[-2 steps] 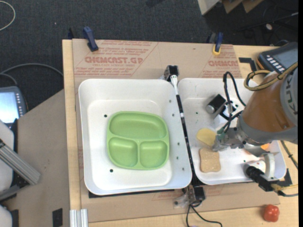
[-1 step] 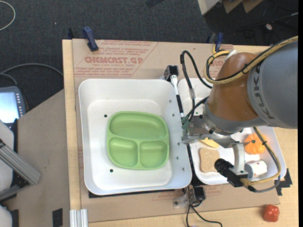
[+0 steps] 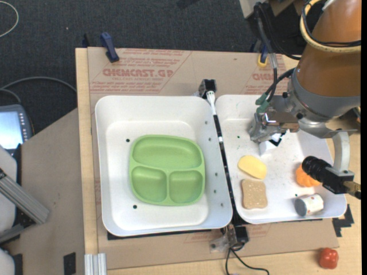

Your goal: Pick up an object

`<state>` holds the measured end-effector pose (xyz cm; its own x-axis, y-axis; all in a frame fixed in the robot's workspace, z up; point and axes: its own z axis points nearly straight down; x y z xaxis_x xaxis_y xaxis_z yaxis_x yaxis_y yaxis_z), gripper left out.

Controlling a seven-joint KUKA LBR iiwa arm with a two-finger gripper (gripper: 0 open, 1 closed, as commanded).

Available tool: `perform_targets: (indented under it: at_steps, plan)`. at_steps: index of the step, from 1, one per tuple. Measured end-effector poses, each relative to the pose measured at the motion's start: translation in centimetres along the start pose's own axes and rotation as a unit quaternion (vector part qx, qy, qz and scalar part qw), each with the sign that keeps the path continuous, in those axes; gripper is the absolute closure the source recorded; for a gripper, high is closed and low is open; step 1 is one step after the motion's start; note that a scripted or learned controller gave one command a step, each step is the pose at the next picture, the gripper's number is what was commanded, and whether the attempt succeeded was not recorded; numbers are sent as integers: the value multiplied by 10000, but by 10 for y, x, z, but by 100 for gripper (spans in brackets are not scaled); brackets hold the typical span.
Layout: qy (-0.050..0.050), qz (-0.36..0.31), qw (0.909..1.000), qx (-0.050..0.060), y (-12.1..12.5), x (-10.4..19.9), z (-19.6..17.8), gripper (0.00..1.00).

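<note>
Worktop: one flat brown sheet, matt like cardboard, printed with red lettering, carrying everything else. One blue clamp grips its far left edge.

Two shallow white plastic bins with rounded corners and glossy walls sit side by side, meeting along a black hinged seam. The left bin holds one pale green plastic tray, a rounded rectangle moulded into three compartments: one long section on the far side and two smaller ones on the near side. The right bin holds four loose objects.

Arm: one grey jointed body with a broad, smooth orange band above the wrist, entering from the right and hanging over the far part of the right bin. Its metal tool points down over the bin floor, just beyond the yellow piece; whether its fingers are spread or closed cannot be told, and nothing is seen between them.

Objects in the right bin:
- one tan, speckled, roughly square slice resembling bread, lying flat near the front;
- one smooth yellow rounded lump, just behind the slice;
- one orange rounded object, partly hidden by a black cylindrical part;
- one small white cylinder with a grey end, lying on its side by the front right corner.

One small red object rests outside the bins, at the near right.
</note>
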<state>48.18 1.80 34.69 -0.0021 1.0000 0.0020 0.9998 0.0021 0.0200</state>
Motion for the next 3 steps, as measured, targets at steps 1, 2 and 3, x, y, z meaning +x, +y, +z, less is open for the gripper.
perform_targets:
  at_steps: [1, 2, 3]
  plan:
    - [-19, 42, 9999, 143, -6, -48, 88, 100]
    - [2, -30, 9999, 96, -4, 25, 82, 100]
    - [4, 0, 10000, -8, 1, 17, -125, 100]
